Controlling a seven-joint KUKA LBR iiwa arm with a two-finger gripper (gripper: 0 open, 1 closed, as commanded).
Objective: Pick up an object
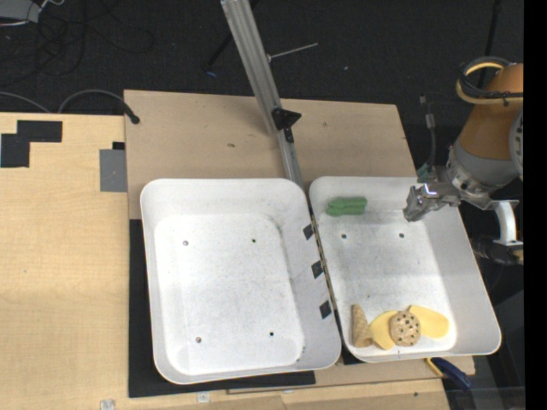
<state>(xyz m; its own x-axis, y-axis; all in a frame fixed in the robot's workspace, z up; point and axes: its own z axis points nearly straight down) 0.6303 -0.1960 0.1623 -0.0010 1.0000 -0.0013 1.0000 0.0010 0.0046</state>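
Note:
The right bin [427, 263] holds a green oblong object [347, 205] near its far left corner. At its near edge lie a tan cone-shaped piece [361, 325], a round brown cookie with dark spots [404, 328] and flat yellow pieces [430, 321] bunched together. My gripper [416, 205] hangs at the bin's far right rim, to the right of the green object and apart from it. Nothing shows between its fingers.
The left bin [226, 276] sits beside the right one, with black clips [316, 267] along the shared edge. A slanted metal rail [261, 79] rises behind the bins. The arm's orange band [494, 118] stands at the right edge.

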